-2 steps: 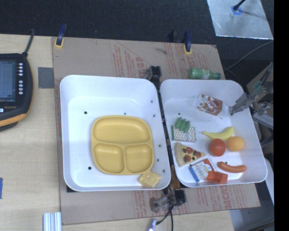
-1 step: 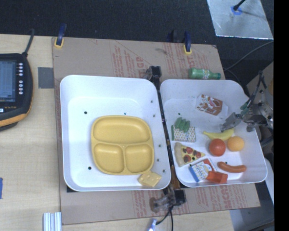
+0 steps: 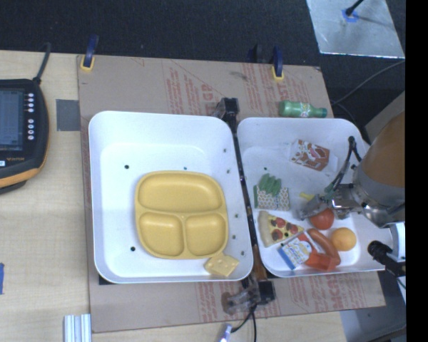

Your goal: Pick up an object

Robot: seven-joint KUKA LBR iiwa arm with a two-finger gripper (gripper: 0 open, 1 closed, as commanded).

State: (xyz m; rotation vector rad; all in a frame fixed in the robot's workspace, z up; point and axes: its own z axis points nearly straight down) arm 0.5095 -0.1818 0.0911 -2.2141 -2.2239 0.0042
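The wooden surface (image 3: 28, 262) fills the lower part of the frame, with a brown cardboard sheet (image 3: 164, 84) lying on it in the middle. 2 white bins sit side by side on the cardboard. The left bin (image 3: 114, 141) is the bigger one, in the middle of the frame. The right bin (image 3: 271, 137) touches it on the right.

The grey arm (image 3: 385, 169) comes in from the right edge, over the right bin.

A yellow tray (image 3: 180, 214) with 3 sections lies flat in the left bin. A black and orange control pad (image 3: 11, 137) rests on the surface at the left edge.

The pincer (image 3: 321, 204) hangs low over the middle of the right bin. It is just above the red tomato (image 3: 322, 219). I cannot tell if it is open or closed, and nothing shows between its tips.

The toys are in the right bin. A pizza slice (image 3: 276, 228) lies near the bin's left wall. A red and white packet (image 3: 310, 154) sits near the top. A green toy (image 3: 269, 185) is above the pizza slice. A blue and white box (image 3: 294, 251) lies at the bottom, beside a red sausage (image 3: 321, 244). An orange ball (image 3: 344, 239) is right of the tomato.

A yellow cheese piece (image 3: 222, 265) sits in the lower right corner of the left bin. A green bottle (image 3: 302, 109) lies on the cardboard above the right bin.
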